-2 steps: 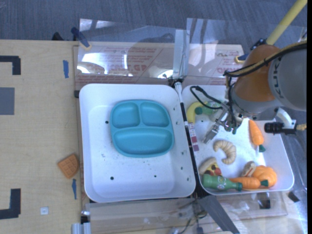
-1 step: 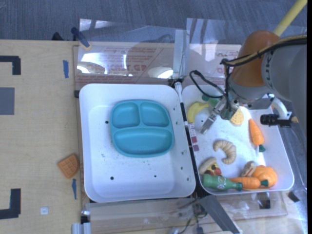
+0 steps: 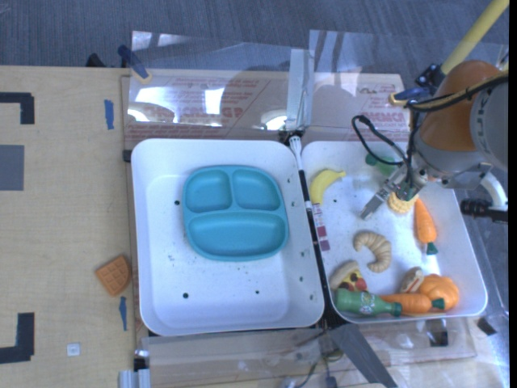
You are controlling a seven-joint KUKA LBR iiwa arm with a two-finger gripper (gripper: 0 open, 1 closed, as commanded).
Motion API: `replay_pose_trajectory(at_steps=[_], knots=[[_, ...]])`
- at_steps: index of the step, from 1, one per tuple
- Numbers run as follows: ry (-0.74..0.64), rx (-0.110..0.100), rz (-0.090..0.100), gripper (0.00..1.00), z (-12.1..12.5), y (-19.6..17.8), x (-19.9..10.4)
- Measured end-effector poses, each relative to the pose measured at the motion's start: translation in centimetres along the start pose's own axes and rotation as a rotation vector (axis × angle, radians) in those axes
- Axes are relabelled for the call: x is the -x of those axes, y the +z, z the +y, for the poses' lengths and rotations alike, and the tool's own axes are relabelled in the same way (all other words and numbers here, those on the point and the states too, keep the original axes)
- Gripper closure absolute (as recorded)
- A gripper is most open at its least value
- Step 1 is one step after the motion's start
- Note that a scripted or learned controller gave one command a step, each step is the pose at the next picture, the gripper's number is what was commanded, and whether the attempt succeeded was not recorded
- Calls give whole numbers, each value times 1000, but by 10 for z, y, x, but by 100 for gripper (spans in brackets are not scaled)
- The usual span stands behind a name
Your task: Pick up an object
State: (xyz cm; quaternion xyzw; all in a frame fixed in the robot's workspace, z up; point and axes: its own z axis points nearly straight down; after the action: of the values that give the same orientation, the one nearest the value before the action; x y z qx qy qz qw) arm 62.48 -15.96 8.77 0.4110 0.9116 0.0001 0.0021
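Observation:
My gripper (image 3: 387, 201) hangs low over the upper middle of the right bin (image 3: 472, 253) and stands open. One grey finger (image 3: 372, 207) points down-left over bare bin floor. A small yellow corn piece (image 3: 399, 204) lies right at the other finger; nothing sits between the two. A yellow banana (image 3: 325, 183) lies to the gripper's left and an orange carrot (image 3: 424, 223) to its right. Below it rests a croissant (image 3: 373, 249).
Along the right bin's front lie a pizza slice (image 3: 349, 277), a green bottle (image 3: 363, 301), a bun (image 3: 412, 280) and an orange vegetable (image 3: 442, 289). The left bin (image 3: 153, 241) holds a blue divided plate (image 3: 234, 212). A waffle (image 3: 113, 275) lies on the bench.

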Motion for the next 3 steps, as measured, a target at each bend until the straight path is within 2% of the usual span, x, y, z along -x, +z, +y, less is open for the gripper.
replay_pose_trajectory(at_steps=[1,2,3], knots=[[-100,2,-3,0,-44,-1,-10],[-43,0,-2,0,-91,-1,-10],[-46,6,-12,100,-87,-14,-9]])
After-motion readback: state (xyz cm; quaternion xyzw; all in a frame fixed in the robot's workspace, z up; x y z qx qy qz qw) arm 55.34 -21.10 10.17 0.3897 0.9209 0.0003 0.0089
